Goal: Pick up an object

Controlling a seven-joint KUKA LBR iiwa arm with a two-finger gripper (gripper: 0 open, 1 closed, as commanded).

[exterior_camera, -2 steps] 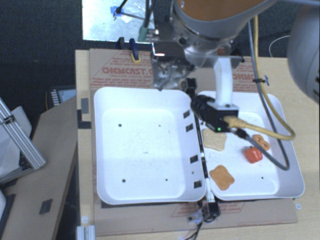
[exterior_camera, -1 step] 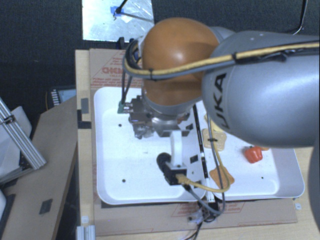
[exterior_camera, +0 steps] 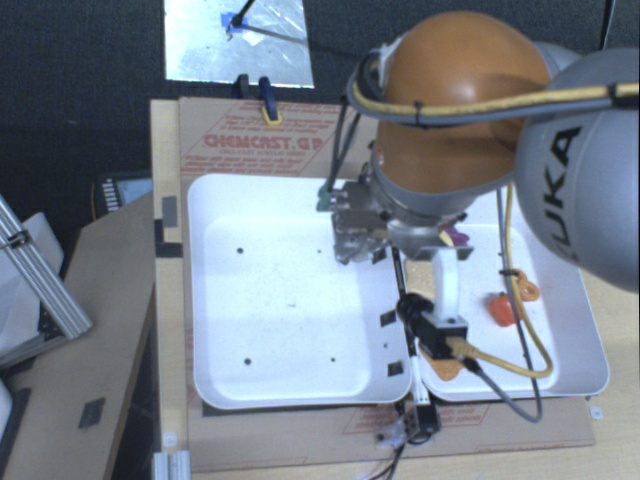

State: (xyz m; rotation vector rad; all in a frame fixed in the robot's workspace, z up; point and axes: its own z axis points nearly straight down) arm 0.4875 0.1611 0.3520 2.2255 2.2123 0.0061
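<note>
My gripper (exterior_camera: pixel 357 240) hangs under the big orange wrist band, over the right edge of the left bin (exterior_camera: pixel 230 368), near the wall between the two bins. The right bin (exterior_camera: pixel 585 363) holds small objects. A red-orange piece (exterior_camera: pixel 502 311) lies at its middle right, with an orange ring-shaped piece (exterior_camera: pixel 524 290) just above it. A purple piece (exterior_camera: pixel 458 236) peeks out beside the wrist. An orange piece (exterior_camera: pixel 446 370) lies near the front wall, partly under a black cable fitting. The arm hides much of the right bin.
A yellow cable (exterior_camera: pixel 520 363) loops over the right bin. Both bins rest on a brown cardboard sheet (exterior_camera: pixel 250 138) with a clamp (exterior_camera: pixel 268 103) at its back edge. A shiny foil square (exterior_camera: pixel 238 28) lies behind, and a metal frame (exterior_camera: pixel 35 278) stands at the left.
</note>
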